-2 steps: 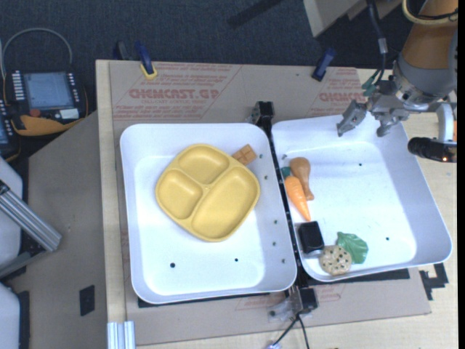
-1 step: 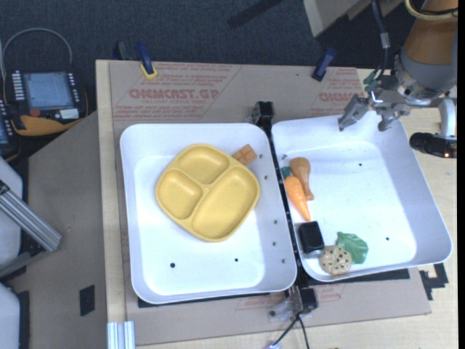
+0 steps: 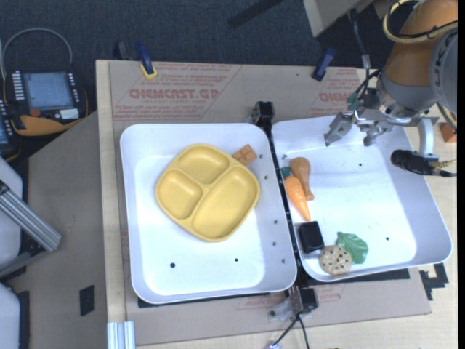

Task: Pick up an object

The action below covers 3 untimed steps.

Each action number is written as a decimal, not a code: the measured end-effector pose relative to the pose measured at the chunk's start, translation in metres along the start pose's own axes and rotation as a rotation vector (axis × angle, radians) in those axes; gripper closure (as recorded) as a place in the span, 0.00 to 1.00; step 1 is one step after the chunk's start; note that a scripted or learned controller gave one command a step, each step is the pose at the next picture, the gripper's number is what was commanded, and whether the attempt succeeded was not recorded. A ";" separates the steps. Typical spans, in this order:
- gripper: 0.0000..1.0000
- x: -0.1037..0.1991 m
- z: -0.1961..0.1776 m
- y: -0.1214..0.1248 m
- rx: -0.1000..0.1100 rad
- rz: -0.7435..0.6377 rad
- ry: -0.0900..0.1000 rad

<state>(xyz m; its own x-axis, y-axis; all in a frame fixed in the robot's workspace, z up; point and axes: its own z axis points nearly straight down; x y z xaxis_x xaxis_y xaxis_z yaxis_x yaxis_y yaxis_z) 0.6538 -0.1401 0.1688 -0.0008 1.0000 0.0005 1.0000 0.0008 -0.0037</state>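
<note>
My gripper (image 3: 354,131) hangs over the far edge of the right bin (image 3: 407,217), its two fingers spread apart with nothing between them. Along that bin's left side lie an orange carrot (image 3: 296,196) and a tan drumstick-shaped piece (image 3: 301,173) touching it. Nearer the front sit a black block (image 3: 311,236), a round speckled cookie (image 3: 335,259) and a green leafy piece (image 3: 354,244). All of these lie well to the left of and nearer than the gripper.
The left bin (image 3: 145,260) holds a yellow divided plate (image 3: 208,192) with a small brown block (image 3: 245,154) at its far right corner. A black clamp (image 3: 263,113) sits between the bins at the back. A black handle (image 3: 413,161) sticks out by the arm.
</note>
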 end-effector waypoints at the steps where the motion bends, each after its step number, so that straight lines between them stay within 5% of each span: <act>1: 0.00 -0.001 0.060 -0.004 -0.001 0.001 0.000; 2: 0.00 -0.002 0.079 -0.002 -0.008 0.000 -0.004; 3: 1.00 -0.003 0.066 0.000 -0.017 0.000 -0.007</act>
<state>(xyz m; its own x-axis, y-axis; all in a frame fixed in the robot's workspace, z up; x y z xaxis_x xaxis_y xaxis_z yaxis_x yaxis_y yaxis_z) 0.6538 -0.1430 0.1025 -0.0011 1.0000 -0.0067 0.9999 0.0011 0.0135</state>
